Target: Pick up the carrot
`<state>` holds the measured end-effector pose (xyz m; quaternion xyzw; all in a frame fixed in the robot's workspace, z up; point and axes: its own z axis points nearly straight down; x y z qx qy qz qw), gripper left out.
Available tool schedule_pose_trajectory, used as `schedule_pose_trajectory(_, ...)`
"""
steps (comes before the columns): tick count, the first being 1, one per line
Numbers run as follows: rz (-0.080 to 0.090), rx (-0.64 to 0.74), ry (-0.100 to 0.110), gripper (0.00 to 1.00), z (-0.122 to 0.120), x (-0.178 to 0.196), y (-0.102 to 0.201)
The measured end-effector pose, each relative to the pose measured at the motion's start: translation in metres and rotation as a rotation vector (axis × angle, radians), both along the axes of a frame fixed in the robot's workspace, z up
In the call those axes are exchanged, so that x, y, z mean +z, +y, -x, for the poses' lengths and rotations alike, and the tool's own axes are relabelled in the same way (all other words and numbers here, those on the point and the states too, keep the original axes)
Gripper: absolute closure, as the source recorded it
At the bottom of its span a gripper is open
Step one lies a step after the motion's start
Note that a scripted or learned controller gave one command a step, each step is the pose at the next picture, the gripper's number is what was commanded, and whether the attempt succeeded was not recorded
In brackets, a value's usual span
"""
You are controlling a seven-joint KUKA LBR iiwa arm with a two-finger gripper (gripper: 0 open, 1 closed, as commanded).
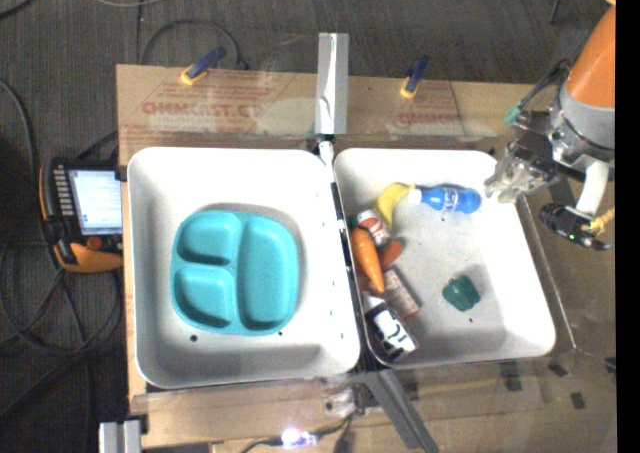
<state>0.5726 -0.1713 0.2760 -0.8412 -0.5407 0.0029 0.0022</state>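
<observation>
Camera view: the carrot (367, 259) lies against the right bin's (520, 271) left wall amid clutter; the gripper (513, 179) hovers well apart, seemingly open. Approach along its length.

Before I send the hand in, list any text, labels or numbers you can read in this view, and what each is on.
None reads clearly.
Red print on the cardboard sheet behind the bins: too faint to read.
Handheld screen left of the left bin: lit, content too small.
Small black-and-white package near the carrot: markings blurred.
Blue and yellow bottle: no legible label.
</observation>
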Motion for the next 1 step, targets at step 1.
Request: schedule_pose_trajectory(1,0.003,-0.139,-0.001,1.0,-0.0238,0.0073,0.094)
